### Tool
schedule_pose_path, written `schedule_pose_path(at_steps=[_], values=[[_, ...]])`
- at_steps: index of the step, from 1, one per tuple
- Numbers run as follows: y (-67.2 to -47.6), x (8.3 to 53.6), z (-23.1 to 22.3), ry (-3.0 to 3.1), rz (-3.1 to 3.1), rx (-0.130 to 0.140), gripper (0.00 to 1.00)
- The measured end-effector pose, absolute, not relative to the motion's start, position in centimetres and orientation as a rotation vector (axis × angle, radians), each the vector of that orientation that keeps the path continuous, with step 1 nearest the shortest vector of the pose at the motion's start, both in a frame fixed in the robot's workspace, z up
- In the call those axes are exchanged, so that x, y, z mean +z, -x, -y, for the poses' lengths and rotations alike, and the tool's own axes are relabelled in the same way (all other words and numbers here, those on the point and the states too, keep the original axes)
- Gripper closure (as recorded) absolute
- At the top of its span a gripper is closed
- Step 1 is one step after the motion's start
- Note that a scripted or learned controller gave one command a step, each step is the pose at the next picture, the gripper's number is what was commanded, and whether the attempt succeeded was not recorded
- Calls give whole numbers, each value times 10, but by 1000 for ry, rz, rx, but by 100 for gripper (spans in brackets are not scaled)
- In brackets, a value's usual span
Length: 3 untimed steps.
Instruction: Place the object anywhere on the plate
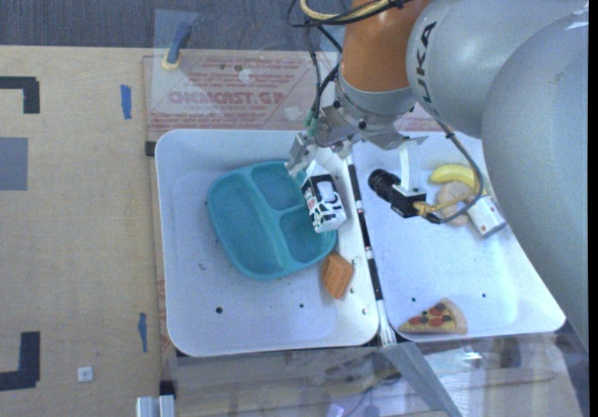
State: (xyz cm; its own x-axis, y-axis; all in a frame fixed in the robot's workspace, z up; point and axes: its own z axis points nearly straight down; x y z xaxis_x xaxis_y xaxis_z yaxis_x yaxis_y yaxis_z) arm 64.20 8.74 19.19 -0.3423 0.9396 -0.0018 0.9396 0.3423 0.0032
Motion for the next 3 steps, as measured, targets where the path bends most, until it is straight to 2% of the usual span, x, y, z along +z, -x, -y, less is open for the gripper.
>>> schedule_pose_path(at_steps=[1, 2, 3], values=[[-632, 289, -110, -1947, -2463, 1, 0], [-632, 300, -113, -1937, -2466, 2, 100], [-666, 239, -113, -2025, -2402, -4, 100]])
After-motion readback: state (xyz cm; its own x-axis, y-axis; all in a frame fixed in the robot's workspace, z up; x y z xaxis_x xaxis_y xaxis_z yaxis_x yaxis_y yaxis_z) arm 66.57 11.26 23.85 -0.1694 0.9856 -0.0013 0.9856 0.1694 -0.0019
